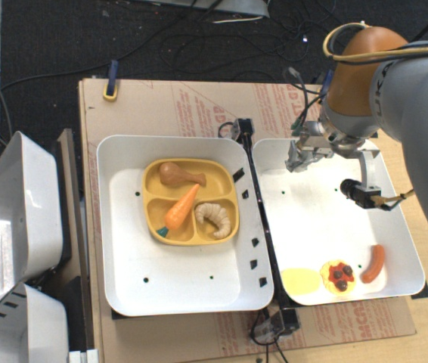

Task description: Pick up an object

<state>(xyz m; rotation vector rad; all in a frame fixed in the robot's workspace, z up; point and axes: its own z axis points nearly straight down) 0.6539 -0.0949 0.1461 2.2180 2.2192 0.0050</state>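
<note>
My gripper (331, 176) hangs over the back of the right bin (395, 225), its two fingers spread open with only bare white floor between them. Along that bin's front edge lie a flat yellow slice (301, 280), a small round toy pizza (339, 275) with red and dark toppings, and an orange-red sausage (373, 264); all are well in front of the gripper. In the left bin (123, 263) a yellow divided plate (152, 203) holds a brown drumstick (180, 175), an orange carrot (182, 208) and a pale shrimp (215, 218).
A black-marked divider (258, 203) runs between the two bins. The bench is cardboard-topped (191, 104). White containers (13, 218) stand at the far left, and cables lie on the dark floor behind.
</note>
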